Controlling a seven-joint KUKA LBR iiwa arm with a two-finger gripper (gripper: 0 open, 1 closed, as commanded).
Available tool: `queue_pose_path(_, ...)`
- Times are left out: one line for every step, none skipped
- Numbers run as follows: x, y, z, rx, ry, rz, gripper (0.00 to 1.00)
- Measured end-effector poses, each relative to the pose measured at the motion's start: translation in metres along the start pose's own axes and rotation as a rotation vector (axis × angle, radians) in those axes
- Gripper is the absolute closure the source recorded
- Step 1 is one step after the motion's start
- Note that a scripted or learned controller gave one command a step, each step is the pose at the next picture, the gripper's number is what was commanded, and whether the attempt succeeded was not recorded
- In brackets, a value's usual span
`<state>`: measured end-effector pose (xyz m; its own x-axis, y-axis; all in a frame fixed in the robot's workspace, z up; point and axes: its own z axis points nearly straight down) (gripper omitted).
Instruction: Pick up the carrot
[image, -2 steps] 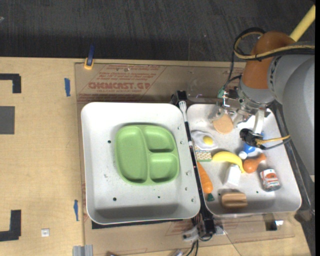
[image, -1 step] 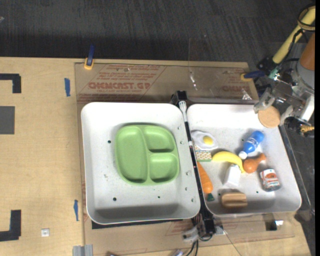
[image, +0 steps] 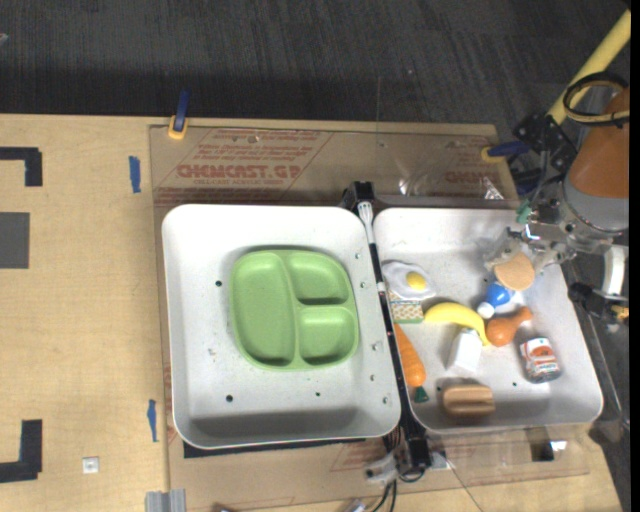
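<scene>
Two white bins sit side by side on the desk (image: 80, 330), and the carrot (image: 409, 360) lies in the right bin (image: 580, 400), pressed along its left wall with the green end toward the front corner. The arm (image: 600, 170) stands at the far right, near the bin's back corner and well apart from the carrot; I cannot tell from this view how its jaws stand, since the wrist hardware hides them. A good pick likely means crossing the whole bin and coming down with the jaws closing across the carrot's narrow width, aimed at the thicker orange part rather than the leafy tip. The wall is the main trouble (one finger would need room between carrot and rim, and there seems to be little). The banana (image: 455, 318) lies just beside the carrot's upper end, and a small white block (image: 465, 350) and a brown loaf-like piece (image: 468, 399) sit near its lower end, so a wide approach may bump them. A fried egg toy (image: 410, 279) and a small can (image: 540, 358) also lie in that bin. The left bin (image: 200, 250) holds a green divided plate (image: 262, 305).
</scene>
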<state>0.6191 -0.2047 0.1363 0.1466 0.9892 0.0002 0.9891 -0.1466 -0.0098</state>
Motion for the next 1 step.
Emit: queue_pose_path(0.0328,0.0003,0.0202,-0.041,-0.001,0.253,1.0)
